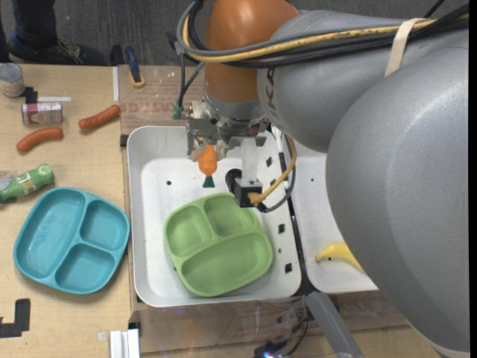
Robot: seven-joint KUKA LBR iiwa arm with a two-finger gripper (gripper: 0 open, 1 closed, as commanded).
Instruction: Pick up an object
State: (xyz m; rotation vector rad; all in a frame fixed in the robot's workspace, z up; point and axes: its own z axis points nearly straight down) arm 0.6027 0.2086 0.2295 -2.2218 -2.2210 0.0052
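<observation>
One gripper — one carrot between fingers, one green tray, two sausages

The bench had a pale wooden top, and the light on it was even and soft, without hard shadows. Behind its far edge the floor was covered with a dark grey carpet, and at the top left corner somebody's dark trousers and a shoe stood on it, just beside the bench. Along the near edge of the bench there were a black mark at the left and a small piece of metal profile a little more to the right.
</observation>
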